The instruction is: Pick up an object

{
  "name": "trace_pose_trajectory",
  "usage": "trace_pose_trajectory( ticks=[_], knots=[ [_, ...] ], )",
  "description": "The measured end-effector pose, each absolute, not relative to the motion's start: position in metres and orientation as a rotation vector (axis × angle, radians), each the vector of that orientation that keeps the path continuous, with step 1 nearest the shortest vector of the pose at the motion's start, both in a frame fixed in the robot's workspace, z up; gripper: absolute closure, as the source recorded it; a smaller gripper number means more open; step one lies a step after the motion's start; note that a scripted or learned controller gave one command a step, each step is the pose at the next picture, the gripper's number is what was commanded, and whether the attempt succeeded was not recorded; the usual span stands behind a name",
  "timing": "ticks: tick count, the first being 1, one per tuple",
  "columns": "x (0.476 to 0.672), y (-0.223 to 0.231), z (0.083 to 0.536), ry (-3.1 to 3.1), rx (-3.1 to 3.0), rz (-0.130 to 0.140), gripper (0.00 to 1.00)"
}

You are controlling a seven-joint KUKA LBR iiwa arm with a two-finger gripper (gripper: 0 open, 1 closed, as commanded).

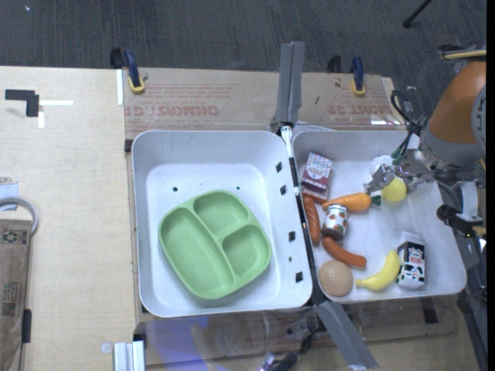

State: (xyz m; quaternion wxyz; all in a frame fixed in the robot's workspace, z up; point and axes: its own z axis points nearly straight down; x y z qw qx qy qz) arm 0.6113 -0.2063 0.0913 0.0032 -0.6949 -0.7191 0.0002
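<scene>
Right bin (pixel 433 284), 2 o'clock: gripper (pixel 387 182) was at lemon (pixel 395 191); claw state, we couldn't tell. We'd center it before lifting.

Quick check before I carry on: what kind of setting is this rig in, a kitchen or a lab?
Most likely a robotics lab or test bench, not a kitchen: two white bins sit on cardboard held by clamps, the food, such as the banana and carrot, looks like toys, and a green divided plate waits in one bin.

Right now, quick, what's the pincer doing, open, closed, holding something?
Pincer: down in the right bin, against the yellow lemon near the carrot; whether it is open, closed or gripping the lemon cannot be told.
</scene>
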Motion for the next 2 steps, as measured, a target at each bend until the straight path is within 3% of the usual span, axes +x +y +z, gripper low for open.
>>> trace_pose_trajectory(
  ticks=[1, 2],
  knots=[
    [0.611, -0.207, 0.099, -2.257, -2.176, 0.005, 1.0],
    [0.63, -0.156, 0.178, -2.329, -2.107, 0.002, 1.0]
  ],
)
